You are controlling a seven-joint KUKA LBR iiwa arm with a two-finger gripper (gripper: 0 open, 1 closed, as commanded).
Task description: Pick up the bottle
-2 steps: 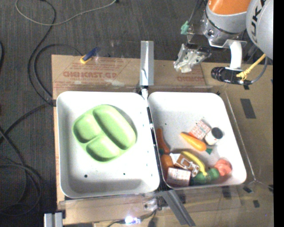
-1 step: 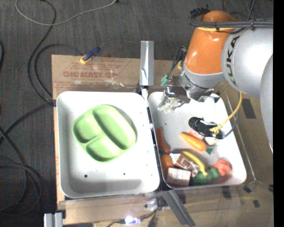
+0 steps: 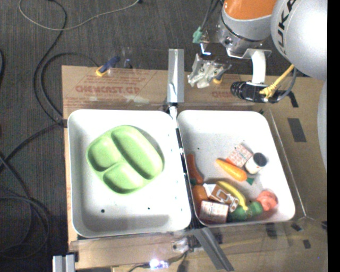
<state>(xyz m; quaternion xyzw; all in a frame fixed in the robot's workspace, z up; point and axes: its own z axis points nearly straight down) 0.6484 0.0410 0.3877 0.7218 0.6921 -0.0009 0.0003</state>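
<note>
A small white bottle [image 3: 255, 163] with a dark cap lies in the right bin [image 3: 223, 127], near its right wall and beside an orange carrot [image 3: 231, 169]. A long brown, bottle-like item [image 3: 194, 171] lies along the same bin's left wall. My gripper [image 3: 204, 73] hangs above the bench behind the right bin's far left corner, well away from both items. Nothing shows in it. The orange band of the arm [image 3: 247, 10] sits just above it at the top edge.
The right bin's front half also holds a red-and-white carton [image 3: 240, 154], a banana [image 3: 234, 193], a brown box [image 3: 213, 211], a red fruit [image 3: 267, 199] and a green piece [image 3: 240, 213]. A green divided plate [image 3: 125, 158] lies in the left bin [image 3: 79, 212].
</note>
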